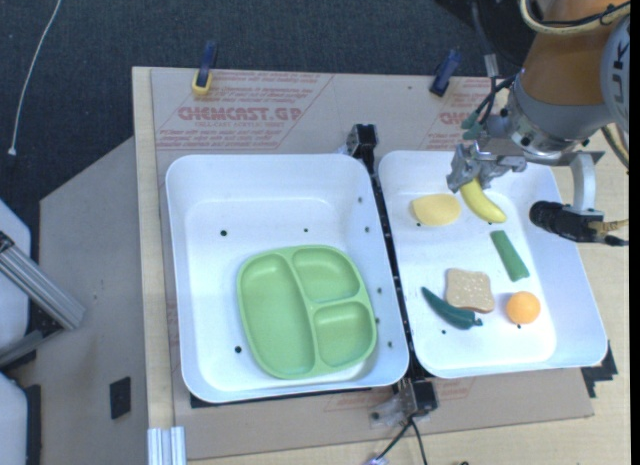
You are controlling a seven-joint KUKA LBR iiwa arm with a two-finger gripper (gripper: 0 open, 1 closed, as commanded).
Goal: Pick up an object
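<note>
Where clamps grip: "CHEMCAST GP" board

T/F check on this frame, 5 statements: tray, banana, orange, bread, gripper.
1. The green tray lies in the left bin. True.
2. The banana lies in the left bin. False: it is in the right bin, next to the yellow lump.
3. The orange sits on the tray. False: it is in the right bin, beside the bread.
4. The bread touches the dark green pepper. True.
5. The gripper is over the tray. False: it is over the right bin, at the banana.
</note>
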